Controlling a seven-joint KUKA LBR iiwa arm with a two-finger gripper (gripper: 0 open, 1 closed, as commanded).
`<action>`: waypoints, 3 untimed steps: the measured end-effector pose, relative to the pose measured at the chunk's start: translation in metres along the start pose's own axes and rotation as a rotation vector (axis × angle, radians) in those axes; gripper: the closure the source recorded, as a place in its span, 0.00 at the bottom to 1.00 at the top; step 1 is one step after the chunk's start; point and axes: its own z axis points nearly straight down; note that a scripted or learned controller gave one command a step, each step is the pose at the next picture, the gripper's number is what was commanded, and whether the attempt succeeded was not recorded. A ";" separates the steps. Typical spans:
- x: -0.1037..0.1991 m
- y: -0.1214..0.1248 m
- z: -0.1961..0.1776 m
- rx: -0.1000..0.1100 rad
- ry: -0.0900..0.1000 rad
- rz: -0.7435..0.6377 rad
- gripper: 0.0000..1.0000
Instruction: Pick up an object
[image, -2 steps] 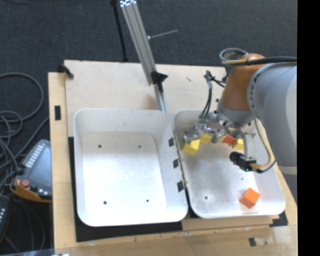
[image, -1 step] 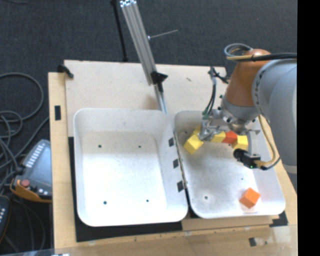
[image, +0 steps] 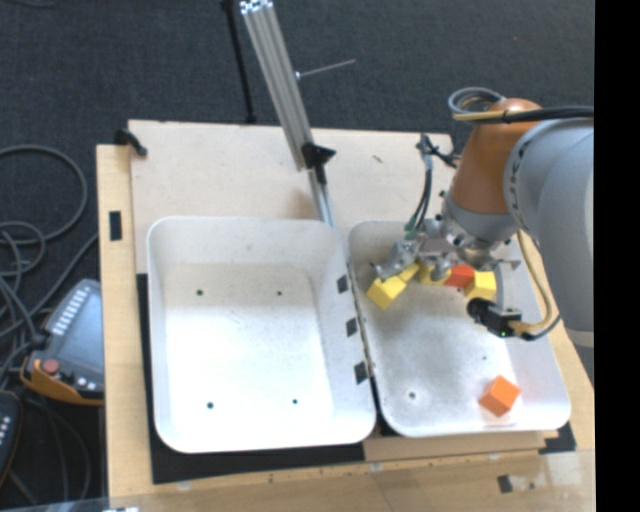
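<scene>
Scanning rightward, I see a yellow plastic block (image: 387, 290) at the right white bin's (image: 440, 415) upper left, the jaws (image: 432, 262) just beside it, their state unclear to me, and an orange cube (image: 500, 396) near the bin's lower right corner.

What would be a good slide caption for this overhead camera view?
Grey arm reaching into the right white bin above yellow blocks, an orange block lying near the bin's front corner.

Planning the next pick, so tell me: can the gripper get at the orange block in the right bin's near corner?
Probably yes: the orange block lies alone on the right bin floor, nothing over it.
</scene>
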 end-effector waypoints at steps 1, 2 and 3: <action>-0.001 0.001 -0.011 -0.003 -0.001 -0.003 1.00; -0.001 0.001 -0.011 -0.001 -0.002 -0.004 0.00; 0.009 0.013 0.021 0.005 0.004 0.003 0.00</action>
